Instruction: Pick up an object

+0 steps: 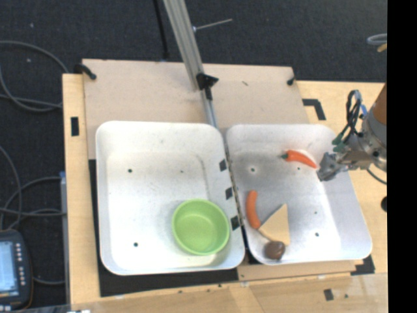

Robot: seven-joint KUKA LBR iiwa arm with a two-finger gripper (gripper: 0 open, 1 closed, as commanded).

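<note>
1. My gripper (328,168) hovers at the right bin's (339,230) upper right, just beside the carrot (300,157). From this slant I cannot tell how it is set, and nothing shows in its hold.
2. The carrot lies flat on the bin floor near the back wall, its tip pointing left. It looks like a small toy: light, stiff, smooth, so I judge it may roll or slip.
3. I would take it across its thick middle, square to its length.
4. Other choices sit toward the front: a sausage (252,208) by the left wall, a tan wedge (277,225) touching it, and a brown lump (274,250).
5. The green bowl (201,225) in the left bin (130,162) is wide; only its rim offers a hold.
</note>
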